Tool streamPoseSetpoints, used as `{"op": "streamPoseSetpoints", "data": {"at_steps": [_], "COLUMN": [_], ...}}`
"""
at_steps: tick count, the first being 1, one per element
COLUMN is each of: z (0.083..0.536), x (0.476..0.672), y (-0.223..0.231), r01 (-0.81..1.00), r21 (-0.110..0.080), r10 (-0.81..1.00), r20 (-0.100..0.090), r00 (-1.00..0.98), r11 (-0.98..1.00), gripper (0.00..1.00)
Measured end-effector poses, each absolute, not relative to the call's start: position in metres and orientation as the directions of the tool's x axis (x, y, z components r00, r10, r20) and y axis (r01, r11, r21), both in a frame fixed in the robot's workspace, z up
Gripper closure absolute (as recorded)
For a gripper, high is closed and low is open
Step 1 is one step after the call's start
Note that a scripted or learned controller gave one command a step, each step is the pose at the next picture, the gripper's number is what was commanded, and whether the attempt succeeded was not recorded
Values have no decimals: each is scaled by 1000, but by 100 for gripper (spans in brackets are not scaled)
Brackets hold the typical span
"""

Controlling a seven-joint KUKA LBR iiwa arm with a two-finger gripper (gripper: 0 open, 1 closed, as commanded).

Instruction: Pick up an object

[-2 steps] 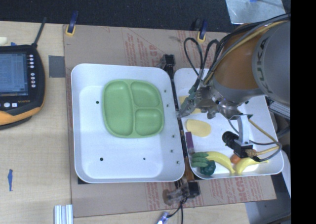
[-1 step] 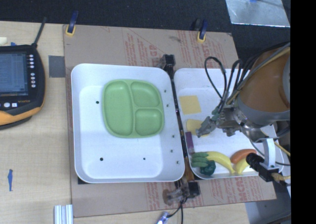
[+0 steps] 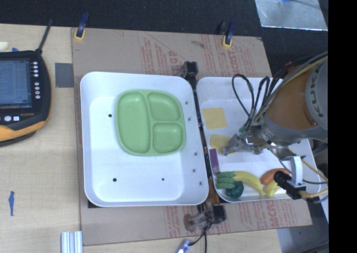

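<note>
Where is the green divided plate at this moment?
The green divided plate lies in the left white bin, toward its upper middle, across the divider from the yellow square in the right bin.

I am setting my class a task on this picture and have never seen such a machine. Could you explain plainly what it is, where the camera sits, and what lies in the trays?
One camera looks down at a slant on a bench. The grey and orange robot arm reaches in from the right; its gripper hovers low in the right bin, near a yellow square. I see nothing between its fingers. That bin also holds a banana, a green item and a purple stick. The left bin holds a green divided plate. A handheld controller lies far left.
</note>
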State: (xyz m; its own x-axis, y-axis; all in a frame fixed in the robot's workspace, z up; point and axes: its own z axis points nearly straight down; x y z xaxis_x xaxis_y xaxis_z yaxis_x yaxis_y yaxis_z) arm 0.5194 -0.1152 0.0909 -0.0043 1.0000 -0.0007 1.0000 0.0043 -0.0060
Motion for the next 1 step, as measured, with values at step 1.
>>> {"op": "streamPoseSetpoints", "data": {"at_steps": [1], "z": [92], "x": [530], "y": [-94], "r01": [1000], "r21": [-2], "r10": [1000], "r20": [-1], "r00": [-6], "r11": [6], "gripper": [0]}}
